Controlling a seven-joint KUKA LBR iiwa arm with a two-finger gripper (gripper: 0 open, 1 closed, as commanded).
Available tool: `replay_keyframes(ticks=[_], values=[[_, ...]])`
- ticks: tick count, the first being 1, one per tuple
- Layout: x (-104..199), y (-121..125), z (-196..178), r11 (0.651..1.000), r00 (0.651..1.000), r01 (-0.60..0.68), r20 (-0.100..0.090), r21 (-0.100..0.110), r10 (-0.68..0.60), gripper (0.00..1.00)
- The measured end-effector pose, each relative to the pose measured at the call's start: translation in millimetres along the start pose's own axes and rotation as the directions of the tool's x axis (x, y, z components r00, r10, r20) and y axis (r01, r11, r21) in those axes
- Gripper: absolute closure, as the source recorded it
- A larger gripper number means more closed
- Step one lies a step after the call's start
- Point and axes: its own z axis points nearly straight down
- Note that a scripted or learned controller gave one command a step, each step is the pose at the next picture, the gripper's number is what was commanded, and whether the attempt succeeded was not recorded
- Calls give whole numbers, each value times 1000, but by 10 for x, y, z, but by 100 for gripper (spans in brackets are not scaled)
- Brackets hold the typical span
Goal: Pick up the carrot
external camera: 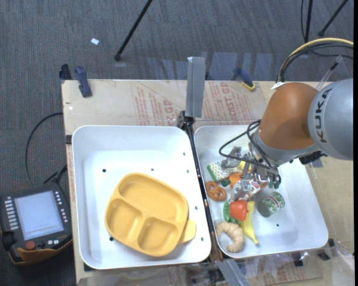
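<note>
From above, the bench carries two white bins side by side. The left bin holds a yellow tray with three compartments, lying a little askew toward the bin's near right corner.

The right bin holds a cluster of toy food along its left half. A pretzel lies near the bin's left wall. Just beyond it sits a green-and-white packet. A red tomato rests in front of the pretzel, with a green piece at its left edge. A banana runs down beside the tomato toward the near wall, and a croissant lies at the near left corner, touching the banana's lower end. A small can with a green label lies on its side to the right of the tomato.

The arm comes in from the right, its orange band bulking over the far half of the right bin. The gripper hangs low over the cluster, between the packet and the can. I cannot tell how wide its fingers stand; cables and metal clutter that spot.

The carrot appears as a small orange piece just left of the gripper, between the packet and the pretzel, partly hidden. Whether the gripper touches it I cannot tell.

A teach pendant lies on the floor at the left of the bench.
</note>
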Motion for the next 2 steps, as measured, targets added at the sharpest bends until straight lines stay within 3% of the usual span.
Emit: replay_keyframes(ticks=[1,2], values=[[-111,122,9,985,985,-171,-3,1,171,0],[83,117,3,876,876,-482,-1,1,482,0]])
